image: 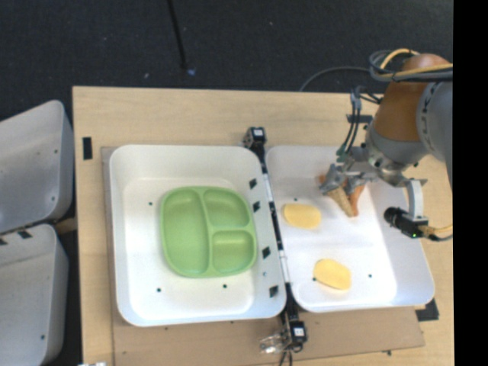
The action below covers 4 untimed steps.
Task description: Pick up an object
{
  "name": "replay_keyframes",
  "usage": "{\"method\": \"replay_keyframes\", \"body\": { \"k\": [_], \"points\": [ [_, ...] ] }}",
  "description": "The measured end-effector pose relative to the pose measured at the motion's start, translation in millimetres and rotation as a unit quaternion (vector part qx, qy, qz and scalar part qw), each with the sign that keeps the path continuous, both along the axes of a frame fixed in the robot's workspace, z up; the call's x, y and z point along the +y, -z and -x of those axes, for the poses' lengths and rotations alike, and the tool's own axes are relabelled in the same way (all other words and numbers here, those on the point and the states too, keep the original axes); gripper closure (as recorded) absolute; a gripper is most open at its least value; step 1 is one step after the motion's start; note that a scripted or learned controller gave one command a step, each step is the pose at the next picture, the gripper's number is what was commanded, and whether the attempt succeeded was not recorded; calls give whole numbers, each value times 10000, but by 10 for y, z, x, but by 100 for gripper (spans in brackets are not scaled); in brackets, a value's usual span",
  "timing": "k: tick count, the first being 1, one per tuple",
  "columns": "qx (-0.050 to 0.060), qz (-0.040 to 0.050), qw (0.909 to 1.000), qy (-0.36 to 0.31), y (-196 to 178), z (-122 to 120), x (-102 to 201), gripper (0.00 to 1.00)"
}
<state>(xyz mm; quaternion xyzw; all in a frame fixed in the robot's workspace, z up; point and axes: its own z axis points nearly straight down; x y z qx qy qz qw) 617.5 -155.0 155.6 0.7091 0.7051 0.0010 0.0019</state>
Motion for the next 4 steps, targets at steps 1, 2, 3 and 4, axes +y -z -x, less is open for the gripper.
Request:
{"method": "replay_keyframes", "body": {
  "k": [1, 2, 3, 4],
  "points": [
    [-13, 5, 10000, -37, -507, -110, -19, 100],
    [-3, 1, 10000, -43, -844, -120, -35, 100],
    [23, -6, 10000, -57, -787, -146, 554, 100],
    [26, -5, 10000, -50, -740, -38, 1026, 100]
  ]
}}
